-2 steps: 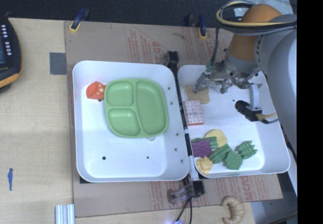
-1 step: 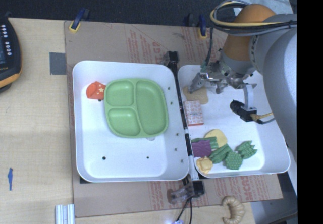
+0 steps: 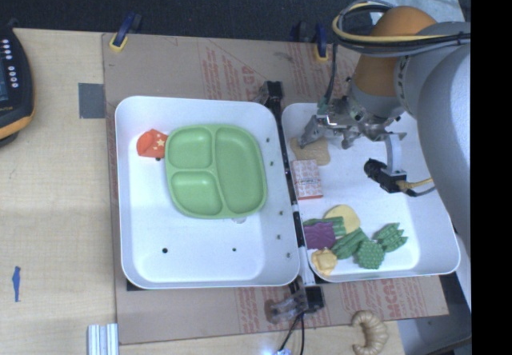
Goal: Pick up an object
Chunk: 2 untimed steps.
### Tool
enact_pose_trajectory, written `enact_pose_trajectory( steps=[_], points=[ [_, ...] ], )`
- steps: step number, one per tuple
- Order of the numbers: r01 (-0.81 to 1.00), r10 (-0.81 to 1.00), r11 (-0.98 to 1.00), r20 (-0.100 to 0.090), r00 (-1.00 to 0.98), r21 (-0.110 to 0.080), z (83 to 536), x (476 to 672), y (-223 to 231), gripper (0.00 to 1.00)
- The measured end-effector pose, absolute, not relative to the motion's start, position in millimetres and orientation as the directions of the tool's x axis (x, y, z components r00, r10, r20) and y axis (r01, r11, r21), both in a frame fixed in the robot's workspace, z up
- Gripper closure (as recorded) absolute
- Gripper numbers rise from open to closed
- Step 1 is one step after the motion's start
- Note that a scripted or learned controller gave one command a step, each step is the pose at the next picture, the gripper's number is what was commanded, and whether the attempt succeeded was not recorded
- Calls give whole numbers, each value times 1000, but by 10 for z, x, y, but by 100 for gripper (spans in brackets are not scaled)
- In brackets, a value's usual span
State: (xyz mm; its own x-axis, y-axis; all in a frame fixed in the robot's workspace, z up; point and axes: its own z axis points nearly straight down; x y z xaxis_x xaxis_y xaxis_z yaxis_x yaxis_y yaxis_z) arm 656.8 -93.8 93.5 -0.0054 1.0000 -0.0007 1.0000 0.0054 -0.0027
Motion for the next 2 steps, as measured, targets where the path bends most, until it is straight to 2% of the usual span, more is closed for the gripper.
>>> enact_pose_trajectory(
  steps=[2],
  points=[
    [1000,1000,5,0,-5,-3,933,6568,-949,0]
  ],
)
